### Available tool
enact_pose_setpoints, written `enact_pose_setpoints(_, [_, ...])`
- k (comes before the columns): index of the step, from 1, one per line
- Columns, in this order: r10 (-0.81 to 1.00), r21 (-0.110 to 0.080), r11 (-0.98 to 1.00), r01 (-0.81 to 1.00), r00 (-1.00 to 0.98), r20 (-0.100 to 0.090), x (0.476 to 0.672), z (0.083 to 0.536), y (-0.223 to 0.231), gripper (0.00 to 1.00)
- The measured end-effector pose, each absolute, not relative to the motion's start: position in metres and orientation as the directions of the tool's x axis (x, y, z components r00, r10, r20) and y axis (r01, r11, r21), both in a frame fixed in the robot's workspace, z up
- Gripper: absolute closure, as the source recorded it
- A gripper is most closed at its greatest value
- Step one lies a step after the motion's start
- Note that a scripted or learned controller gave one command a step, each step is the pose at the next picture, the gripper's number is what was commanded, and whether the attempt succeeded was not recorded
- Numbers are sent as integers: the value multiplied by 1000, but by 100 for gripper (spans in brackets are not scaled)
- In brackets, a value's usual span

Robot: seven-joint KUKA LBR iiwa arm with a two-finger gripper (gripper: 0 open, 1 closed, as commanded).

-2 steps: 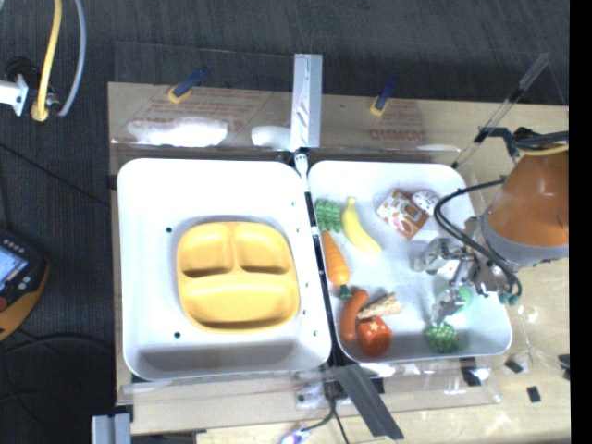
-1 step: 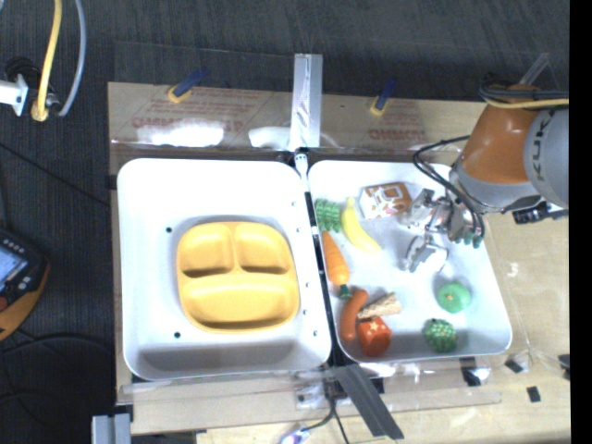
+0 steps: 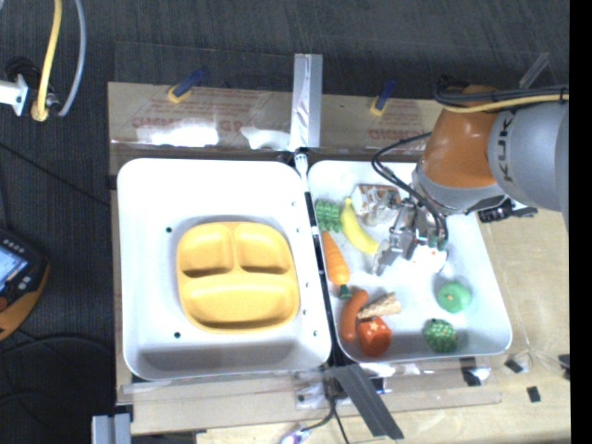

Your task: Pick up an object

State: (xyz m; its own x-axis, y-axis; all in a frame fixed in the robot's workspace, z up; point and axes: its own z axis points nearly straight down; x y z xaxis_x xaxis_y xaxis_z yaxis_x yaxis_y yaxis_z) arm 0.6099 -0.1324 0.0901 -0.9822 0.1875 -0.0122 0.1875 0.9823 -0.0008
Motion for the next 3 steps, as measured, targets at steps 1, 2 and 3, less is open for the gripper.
enact_pose_setpoints(1, [244, -25, 970, 244, -969, 31, 637, 92, -119, 0])
enact_pose_setpoints(2, [341, -14, 940, 341, -940, 8, 627, 92, -114, 0])
enact_pose_setpoints(3, [428, -20, 903, 428, -903, 17, 631, 92, -109, 0])
